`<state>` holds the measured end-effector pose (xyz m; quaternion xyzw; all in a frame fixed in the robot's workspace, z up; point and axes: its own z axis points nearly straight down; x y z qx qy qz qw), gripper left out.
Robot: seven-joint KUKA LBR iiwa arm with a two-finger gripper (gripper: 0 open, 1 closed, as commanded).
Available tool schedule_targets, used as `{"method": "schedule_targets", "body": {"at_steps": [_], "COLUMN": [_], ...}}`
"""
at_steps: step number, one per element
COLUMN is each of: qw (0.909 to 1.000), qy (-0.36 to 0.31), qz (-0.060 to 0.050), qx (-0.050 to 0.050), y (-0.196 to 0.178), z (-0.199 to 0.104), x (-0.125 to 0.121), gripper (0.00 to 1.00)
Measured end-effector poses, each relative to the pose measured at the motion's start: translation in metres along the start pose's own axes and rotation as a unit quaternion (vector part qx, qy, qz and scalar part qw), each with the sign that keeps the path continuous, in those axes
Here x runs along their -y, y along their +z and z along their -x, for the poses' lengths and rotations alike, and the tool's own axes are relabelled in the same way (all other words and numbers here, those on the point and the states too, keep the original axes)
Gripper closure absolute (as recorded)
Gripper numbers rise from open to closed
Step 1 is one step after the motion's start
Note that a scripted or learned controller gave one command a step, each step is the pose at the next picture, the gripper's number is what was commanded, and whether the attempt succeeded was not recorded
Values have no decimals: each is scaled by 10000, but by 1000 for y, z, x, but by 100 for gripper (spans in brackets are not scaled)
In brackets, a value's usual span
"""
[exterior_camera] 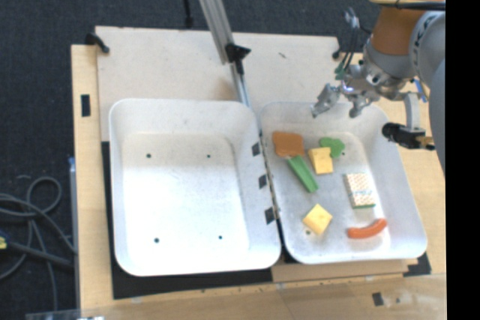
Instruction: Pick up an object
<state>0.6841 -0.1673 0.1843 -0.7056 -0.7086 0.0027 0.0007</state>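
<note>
Seven small toy objects lie loose in the right-hand shallow white bin [397,183], just below the pincer [339,103], which hangs empty with fingers spread apart, apparently poised to descend and grab one.

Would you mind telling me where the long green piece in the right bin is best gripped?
Probably at mid-length of the long green piece, coming straight down with the tool closing across its narrow width. It lies flat and diagonal, its upper end beside the brown piece, its lower end free.
</note>
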Motion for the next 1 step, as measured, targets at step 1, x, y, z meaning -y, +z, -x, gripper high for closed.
{"method": "schedule_targets", "body": {"at_steps": [1], "qw": [10000], "qy": [-8], "qz": [5], "qx": [4], "y": [43], "z": [3], "x": [-4], "gripper": [0]}}
